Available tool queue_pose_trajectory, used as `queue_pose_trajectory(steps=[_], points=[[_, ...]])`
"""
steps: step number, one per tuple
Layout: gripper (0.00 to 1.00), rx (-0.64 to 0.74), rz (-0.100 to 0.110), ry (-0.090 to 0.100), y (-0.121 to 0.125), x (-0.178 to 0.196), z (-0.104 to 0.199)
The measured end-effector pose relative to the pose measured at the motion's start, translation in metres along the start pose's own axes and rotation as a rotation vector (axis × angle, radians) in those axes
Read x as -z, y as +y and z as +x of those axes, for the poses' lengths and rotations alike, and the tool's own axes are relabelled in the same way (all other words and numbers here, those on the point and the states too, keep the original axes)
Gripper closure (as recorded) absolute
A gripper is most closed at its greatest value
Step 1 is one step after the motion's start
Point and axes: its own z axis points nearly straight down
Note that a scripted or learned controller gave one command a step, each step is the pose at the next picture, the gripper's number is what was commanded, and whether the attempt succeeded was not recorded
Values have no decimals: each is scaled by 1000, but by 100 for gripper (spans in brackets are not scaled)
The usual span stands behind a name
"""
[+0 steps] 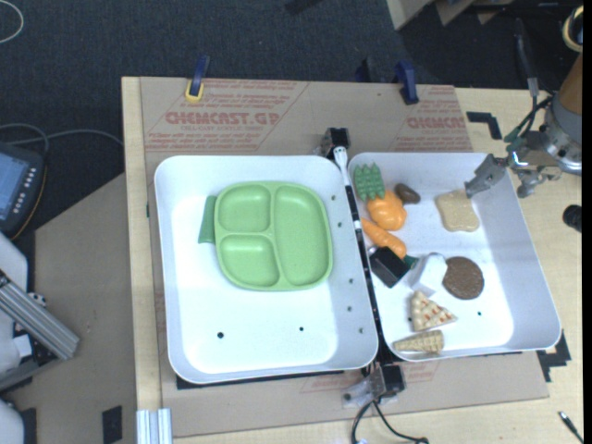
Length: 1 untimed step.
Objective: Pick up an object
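Hand (504,172) with fingers spread open, empty, above right bin (518,248), beside tan bread slice (457,212).

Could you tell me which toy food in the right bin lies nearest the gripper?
The pale tan bread slice, just below-left of the gripper; the others lie farther off.

Bright, even overhead light washes the two white bins (176,276), which glare close to pure white and lose surface detail. The green tray (274,235) at the frame's centre left casts only a thin, soft shadow. The dark floor (111,26) along the top stays dim. The picture is slightly soft throughout, grainy, with the arm (564,128) at upper right blurred.
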Motion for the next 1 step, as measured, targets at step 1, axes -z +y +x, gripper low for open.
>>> queue_pose_trajectory(steps=[1], points=[[0,3,-15,-3,3,9,0]])
